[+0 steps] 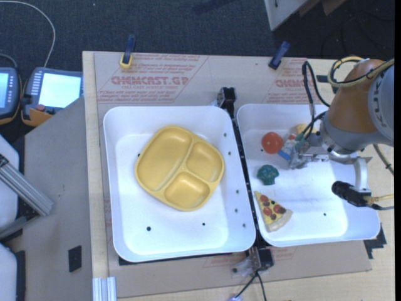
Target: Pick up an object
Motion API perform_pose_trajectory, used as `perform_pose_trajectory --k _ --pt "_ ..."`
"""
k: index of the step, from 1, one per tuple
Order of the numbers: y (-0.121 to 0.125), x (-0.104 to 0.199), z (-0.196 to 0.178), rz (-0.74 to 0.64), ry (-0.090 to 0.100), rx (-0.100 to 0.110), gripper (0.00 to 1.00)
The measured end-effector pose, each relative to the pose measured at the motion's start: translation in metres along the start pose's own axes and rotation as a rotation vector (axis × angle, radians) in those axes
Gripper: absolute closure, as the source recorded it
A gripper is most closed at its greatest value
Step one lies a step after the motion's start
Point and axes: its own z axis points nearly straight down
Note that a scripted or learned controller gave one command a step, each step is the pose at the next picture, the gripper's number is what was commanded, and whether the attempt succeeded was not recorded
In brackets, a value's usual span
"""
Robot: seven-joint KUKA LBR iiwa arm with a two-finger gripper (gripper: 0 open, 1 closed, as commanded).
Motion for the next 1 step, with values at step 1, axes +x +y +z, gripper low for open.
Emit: perform_pose_trajectory --k 1 --pt "-0.0023 -0.0047 -0.0445 0.0 -0.002 -0.005 1.0"
